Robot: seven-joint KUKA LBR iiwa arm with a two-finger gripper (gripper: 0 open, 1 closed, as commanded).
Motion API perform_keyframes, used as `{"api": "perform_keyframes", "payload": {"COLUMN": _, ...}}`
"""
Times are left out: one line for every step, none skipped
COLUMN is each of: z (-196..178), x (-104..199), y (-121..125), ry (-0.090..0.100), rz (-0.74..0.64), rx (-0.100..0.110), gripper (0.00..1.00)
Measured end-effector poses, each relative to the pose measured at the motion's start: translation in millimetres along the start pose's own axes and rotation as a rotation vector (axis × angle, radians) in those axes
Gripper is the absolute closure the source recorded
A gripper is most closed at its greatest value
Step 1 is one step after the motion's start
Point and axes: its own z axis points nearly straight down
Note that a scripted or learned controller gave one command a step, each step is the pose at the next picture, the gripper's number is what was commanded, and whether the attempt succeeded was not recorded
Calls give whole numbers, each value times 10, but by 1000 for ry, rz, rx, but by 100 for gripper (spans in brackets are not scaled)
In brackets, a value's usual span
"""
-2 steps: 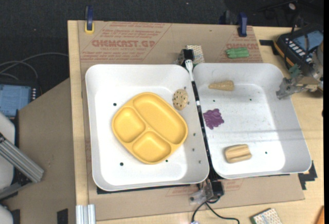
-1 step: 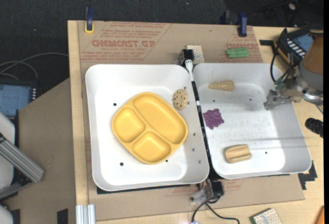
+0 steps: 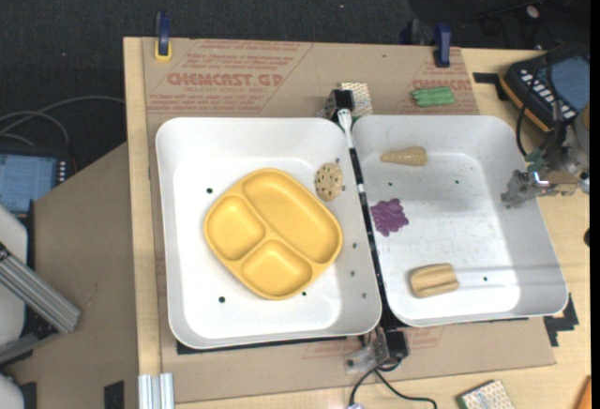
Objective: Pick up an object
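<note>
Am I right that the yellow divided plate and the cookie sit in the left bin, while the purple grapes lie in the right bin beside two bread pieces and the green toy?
Not quite: the green toy lies on the board behind the right bin, outside it, as the camera view shows. The yellow divided plate, cookie, purple grapes and bread pieces are as you say.

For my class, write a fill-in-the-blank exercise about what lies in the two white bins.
1. The yellow plastic divided plate has ___ compartments.
2. The round speckled cookie lies in the ___ bin.
3. The flat bunch of grapes in the right white bin is ___ in colour.
4. The green toy lies ___ both bins.

Missing words: three; left; purple; outside
</note>
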Motion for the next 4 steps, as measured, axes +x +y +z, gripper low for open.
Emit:
{"api": "perform_keyframes", "payload": {"z": 542, "x": 313, "y": 176, "ry": 3, "rz": -5, "rx": 4, "gripper": 100}}
{"api": "perform_keyframes", "payload": {"z": 315, "x": -18, "y": 9, "ry": -3, "rz": 1, "rx": -3, "gripper": 100}}
{"api": "perform_keyframes", "payload": {"z": 318, "x": -2, "y": 10, "ry": -2, "rz": -1, "rx": -3, "gripper": 100}}
{"api": "perform_keyframes", "payload": {"z": 329, "x": 1, "y": -16, "ry": -1, "rz": -2, "rx": -1, "gripper": 100}}
